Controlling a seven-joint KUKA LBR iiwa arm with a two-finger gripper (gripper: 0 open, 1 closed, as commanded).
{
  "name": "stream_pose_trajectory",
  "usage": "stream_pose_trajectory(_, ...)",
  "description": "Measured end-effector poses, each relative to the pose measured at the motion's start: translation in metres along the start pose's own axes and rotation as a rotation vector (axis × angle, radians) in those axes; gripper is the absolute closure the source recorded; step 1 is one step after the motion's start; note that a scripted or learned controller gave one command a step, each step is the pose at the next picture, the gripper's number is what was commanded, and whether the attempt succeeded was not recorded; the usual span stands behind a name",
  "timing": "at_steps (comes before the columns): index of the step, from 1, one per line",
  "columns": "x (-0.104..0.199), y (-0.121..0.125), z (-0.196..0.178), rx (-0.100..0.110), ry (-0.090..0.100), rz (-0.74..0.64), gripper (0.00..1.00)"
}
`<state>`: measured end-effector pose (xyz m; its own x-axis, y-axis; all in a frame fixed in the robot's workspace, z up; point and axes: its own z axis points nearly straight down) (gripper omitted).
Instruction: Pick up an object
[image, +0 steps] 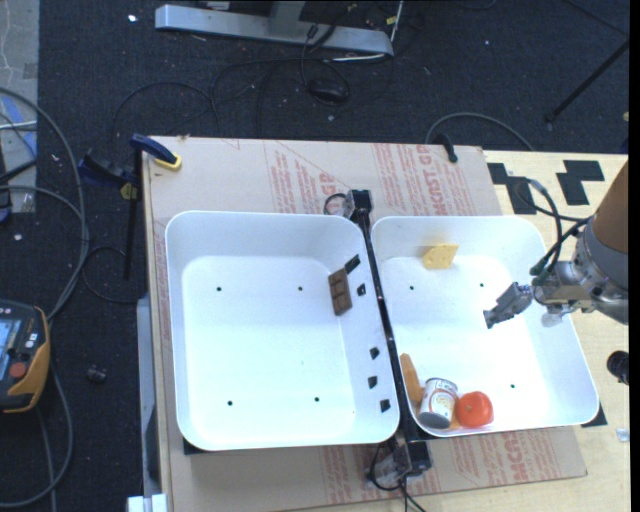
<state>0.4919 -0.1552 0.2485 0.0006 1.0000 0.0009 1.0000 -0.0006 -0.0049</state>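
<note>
Camera view looks down on a pale brown cardboard-topped table (260, 170) printed with red lettering, set on dark speckled carpet (80, 80) strewn with black cables. Two shallow white plastic bins sit side by side: the left bin (270, 340) and the right bin (500, 300). The grey arm's jaws (503, 305) hover over the right bin; whether they are clenched cannot be told. Below and left of them lie a round orange-red ball (475, 408) and a small white can (437, 400); above-left, a yellow wedge (440, 256).
</note>
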Motion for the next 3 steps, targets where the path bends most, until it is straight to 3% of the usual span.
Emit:
stream_pose_trajectory(1,0.0,0.001,-0.002,-0.005,-0.001,-0.001,0.0)
stream_pose_trajectory(3,0.003,-0.001,0.103,-0.001,0.0,-0.001,0.0)
